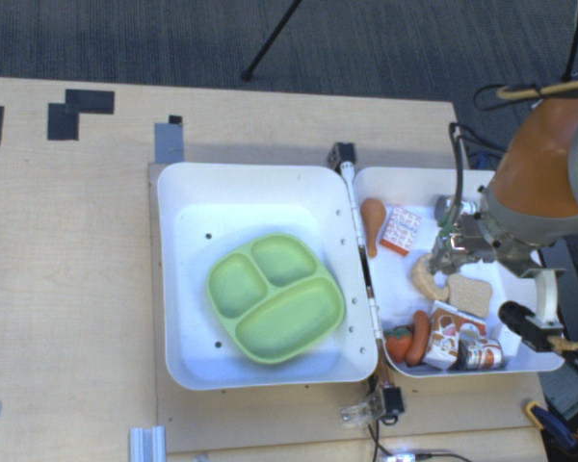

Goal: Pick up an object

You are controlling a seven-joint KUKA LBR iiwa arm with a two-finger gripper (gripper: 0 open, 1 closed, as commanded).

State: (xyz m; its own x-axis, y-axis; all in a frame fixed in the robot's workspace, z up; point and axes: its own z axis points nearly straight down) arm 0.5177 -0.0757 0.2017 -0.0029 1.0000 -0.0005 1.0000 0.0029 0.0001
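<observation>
The metal two-finger gripper [450,254] is seen low over the middle of the right white bin [405,183], just above a pale beige cookie-shaped piece [425,279]; whether anything is pinched cannot be told. Beside it a tan slice of toy bread [469,295] is lying flat; it is judged light, stiff and thin, best taken across its edges. An orange toy carrot [373,218] and a red-and-white packet [400,230] are placed near the far-left corner. A green divided plate [275,296] is held in the left white bin [188,287].
</observation>
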